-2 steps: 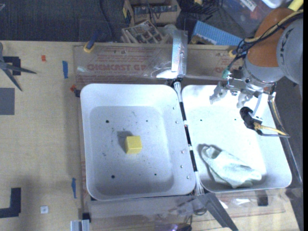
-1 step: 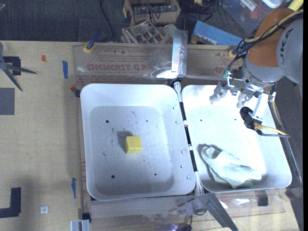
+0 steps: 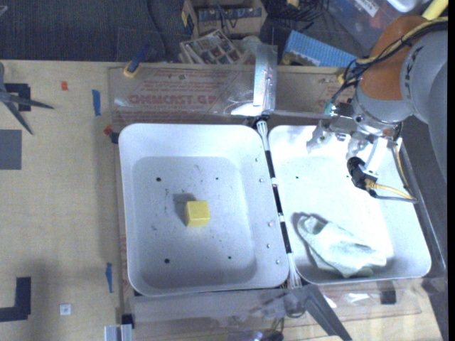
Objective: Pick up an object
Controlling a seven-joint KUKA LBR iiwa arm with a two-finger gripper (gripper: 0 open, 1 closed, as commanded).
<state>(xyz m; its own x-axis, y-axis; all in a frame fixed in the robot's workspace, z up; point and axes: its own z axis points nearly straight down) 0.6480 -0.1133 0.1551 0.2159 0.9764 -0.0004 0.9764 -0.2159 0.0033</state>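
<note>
Camera view: small yellow block [image 3: 197, 213], boxy, in left bin [image 3: 142, 148].

Open floor rings the yellow block [image 3: 197, 213] in the left bin [image 3: 135, 148]. In the right bin [image 3: 419, 251], crumpled cloth [image 3: 341, 247] blocks the 6 o'clock end.

Pretty slim pickings for readable text here. The one bit of lettering is the red print on the clear plastic sheet [image 3: 186, 94] lying behind the left bin [image 3: 135, 148]. It runs in one long line of capitals, but it's too blurry and glared-out to spell with any confidence (first letters might be "CH", can't swear to it). The blue box [image 3: 310, 50] further back shows a pattern, no legible words.
</note>
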